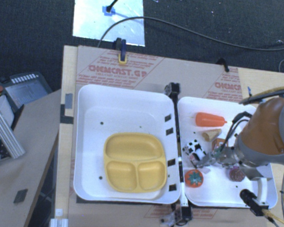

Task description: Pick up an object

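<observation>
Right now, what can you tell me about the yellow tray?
The yellow tray looks like smooth plastic with rounded corners. It has three dips: one long one across the far side and two smaller ones side by side nearer the camera. It lies flat, right way up, turned a bit askew, on the floor of the left bin, toward its near right part. Nothing else touches it, and nothing sits in its dips.

We see a robotics lab or test cell: a bench (151, 69) topped with printed cardboard, two white bins (91, 101) clamped side by side, loose cables (203, 33) trailing over dark carpet at twelve o'clock, and an aluminium extrusion (2, 125) at nine o'clock.
</observation>
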